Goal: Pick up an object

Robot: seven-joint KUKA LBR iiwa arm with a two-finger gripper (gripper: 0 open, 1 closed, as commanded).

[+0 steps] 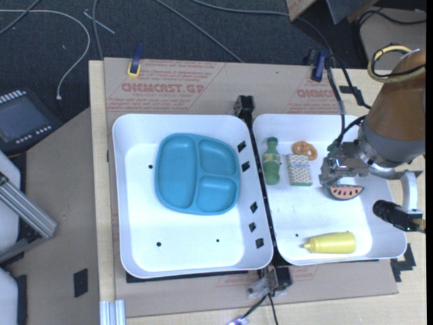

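The right bin (291, 242) holds a green bottle (271, 160), a pretzel (304, 149), a small speckled box (299, 169), a watermelon slice (346, 192) and a yellow mustard bottle (331, 243). My gripper (333, 172) hangs low in this bin, just right of the speckled box and right above the watermelon slice's left end. The wrist hides the space under it. I see nothing clearly held in it.
A blue divided plate (197, 173) lies in the left bin (135, 235). A black divider with clips (254, 181) runs between the bins. The grey and orange arm (399, 120) covers the right bin's far right side. Cables trail behind the bench.
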